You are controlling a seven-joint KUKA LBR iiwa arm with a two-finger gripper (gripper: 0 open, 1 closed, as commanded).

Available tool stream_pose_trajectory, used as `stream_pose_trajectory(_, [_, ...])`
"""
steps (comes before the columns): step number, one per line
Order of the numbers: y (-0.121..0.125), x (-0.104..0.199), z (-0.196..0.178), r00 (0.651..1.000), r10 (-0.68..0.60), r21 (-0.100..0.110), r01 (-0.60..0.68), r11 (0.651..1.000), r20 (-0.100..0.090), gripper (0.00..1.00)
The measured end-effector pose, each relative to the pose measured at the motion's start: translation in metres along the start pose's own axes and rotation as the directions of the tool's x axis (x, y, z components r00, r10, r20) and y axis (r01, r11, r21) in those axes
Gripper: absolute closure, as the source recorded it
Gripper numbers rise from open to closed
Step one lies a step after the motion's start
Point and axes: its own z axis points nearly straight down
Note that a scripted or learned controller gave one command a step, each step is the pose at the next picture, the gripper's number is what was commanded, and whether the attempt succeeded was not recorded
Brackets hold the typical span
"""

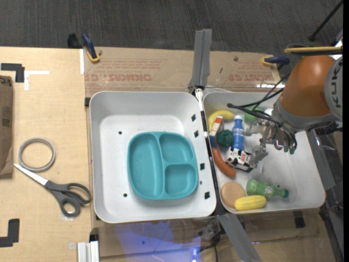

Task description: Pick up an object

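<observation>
Over the right bin (305, 201) the gripper (260, 149) hangs just beside a black-and-white toy (238, 158), itself beside the blue bottle (238, 134). Whether the jaws are open or closed I cannot tell. Judging by this, the approach is in hand; next comes lowering squarely onto the toy.

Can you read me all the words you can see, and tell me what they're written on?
"CHEMICAL GR...": red print, upside down, on the cardboard behind the bins; the rest is too blurred.
"KU...": part of a name on the arm, cut off at the picture's edge.
Brown bag: dark print, too small to read.
Blue bottle: label too small to read.
Green bottle: label too blurred to read.
</observation>
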Motion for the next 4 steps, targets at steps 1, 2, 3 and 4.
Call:
stream_pose_trajectory(1, [0.037,-0.014,0.000,0.999,0.050,-0.001,-0.050,0.999,-0.001,0.00])
stream_pose_trajectory(2, [-0.070,-0.038,-0.063,0.999,-0.035,-0.007,0.035,0.999,-0.023,0.00])
stream_pose_trajectory(3, [-0.062,-0.082,0.017,0.999,0.021,-0.006,-0.021,1.000,-0.024,0.00])
stream_pose_trajectory(4, [-0.049,-0.039,0.016,0.984,0.178,-0.002,-0.178,0.984,-0.027,0.00])
